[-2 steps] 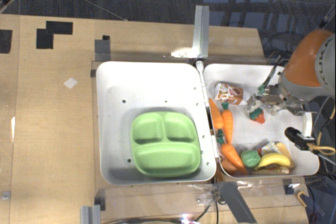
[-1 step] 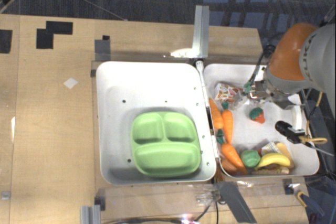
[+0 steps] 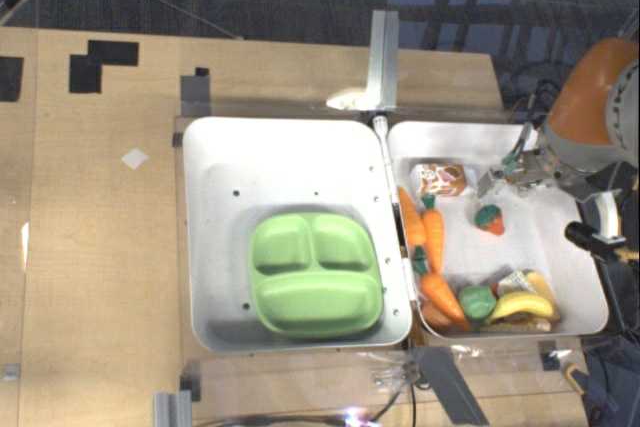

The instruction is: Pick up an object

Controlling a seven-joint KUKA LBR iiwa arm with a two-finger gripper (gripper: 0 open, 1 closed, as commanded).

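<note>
My gripper hangs over the back right part of the right bin, below the arm's orange band. A small red strawberry with a green top lies just in front of it, apart from it. To its left rests a brown and white snack packet. Orange carrots line the bin's left wall, and another carrot lies at the front. A yellow banana and a green round item sit in the front right corner. Nothing shows in the gripper's grasp.
The left bin holds a green divided plate toward its front. A metal post rises behind the wall shared by the two bins. Black cables and fittings hang by the right bin's outer edge.
</note>
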